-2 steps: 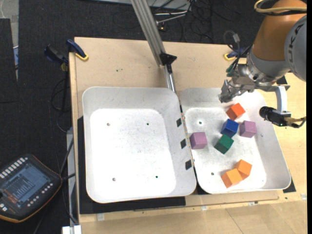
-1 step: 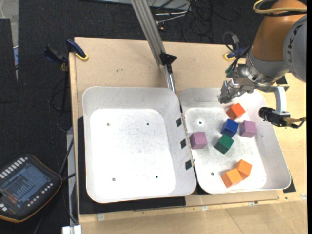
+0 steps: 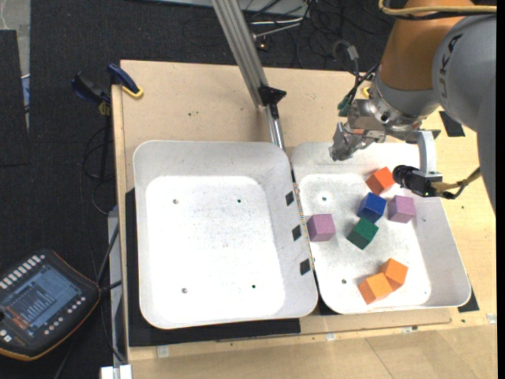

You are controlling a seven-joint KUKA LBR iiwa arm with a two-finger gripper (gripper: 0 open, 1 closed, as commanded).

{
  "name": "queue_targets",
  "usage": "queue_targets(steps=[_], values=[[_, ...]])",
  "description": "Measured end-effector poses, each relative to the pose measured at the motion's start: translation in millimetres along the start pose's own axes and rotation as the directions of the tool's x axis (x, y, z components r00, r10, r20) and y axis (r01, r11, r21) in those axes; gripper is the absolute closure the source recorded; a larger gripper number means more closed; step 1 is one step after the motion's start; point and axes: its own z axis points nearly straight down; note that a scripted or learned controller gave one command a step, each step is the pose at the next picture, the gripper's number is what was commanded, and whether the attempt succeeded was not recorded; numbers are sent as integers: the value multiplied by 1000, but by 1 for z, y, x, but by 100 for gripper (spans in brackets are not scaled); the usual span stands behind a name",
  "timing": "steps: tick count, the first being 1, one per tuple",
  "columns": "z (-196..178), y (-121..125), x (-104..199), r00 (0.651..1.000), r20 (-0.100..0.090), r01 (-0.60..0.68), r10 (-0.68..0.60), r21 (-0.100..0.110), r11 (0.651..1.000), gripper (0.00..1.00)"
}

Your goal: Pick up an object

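Stood by the bench for this one. Arm (image 3: 442, 46) came in from the right, wrist bent down over the far edge of the right bin (image 3: 450, 290). Gripper (image 3: 345, 150) hung above the bin's back-left corner, near the divider between the two bins. Nothing visible between the fingers. From my angle I couldn't tell how wide the pincer was; the tips were dark and bunched against the white rim.

All the pickable stuff sat in the right bin, seven blocks. Orange cube (image 3: 379, 180) was nearest the tool, just down-right of it. Blue cube (image 3: 372, 206) touched or nearly touched the green cube (image 3: 364, 233) below it. Purple cube (image 3: 402, 209) was just beside the blue one. Second purple cube (image 3: 320, 227) sat alone near the divider. Two more orange blocks (image 3: 384, 279) were pressed together near the front edge.

Left bin (image 3: 150, 172) was the drop side, I'd guess, which would explain why the blocks were all on the right.

My read: gripper was parked high and off to the corner, not yet committed to a target. The lone purple cube looked the cleanest grab, with free space all round. The blue/green pair risked a finger landing on the neighbour. No contact with any block at that point.
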Motion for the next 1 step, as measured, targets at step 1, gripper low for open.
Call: queue_targets(steps=[1], values=[[-5, -4, 56, 1000, 0, 1, -1, 3, 1000, 100]])
